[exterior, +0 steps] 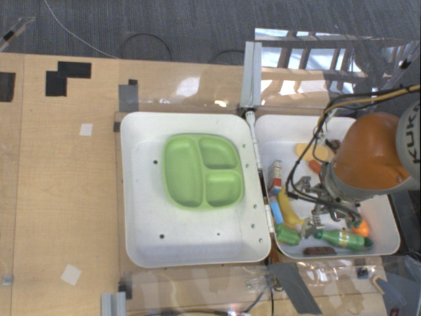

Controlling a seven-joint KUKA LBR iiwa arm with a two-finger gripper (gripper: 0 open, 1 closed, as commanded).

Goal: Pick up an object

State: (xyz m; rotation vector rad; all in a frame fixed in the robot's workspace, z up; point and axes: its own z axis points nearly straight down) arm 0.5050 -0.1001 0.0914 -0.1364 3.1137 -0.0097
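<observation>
Camera view shows our arm (pixel 368 153) over the right bin (pixel 393 242). The green bottle (pixel 342 239) lies there just below the jaws (pixel 320 221), long axis left-right. We cannot tell the jaws' opening.

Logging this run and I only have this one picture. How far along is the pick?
Done: the arm has reached into the right bin, with the gripper low over the clutter. In hand: nothing visibly between its fingers; the green bottle and yellow item lie on the bin floor. Left: grasp one and lift. The green divided plate sits in the left bin.
</observation>
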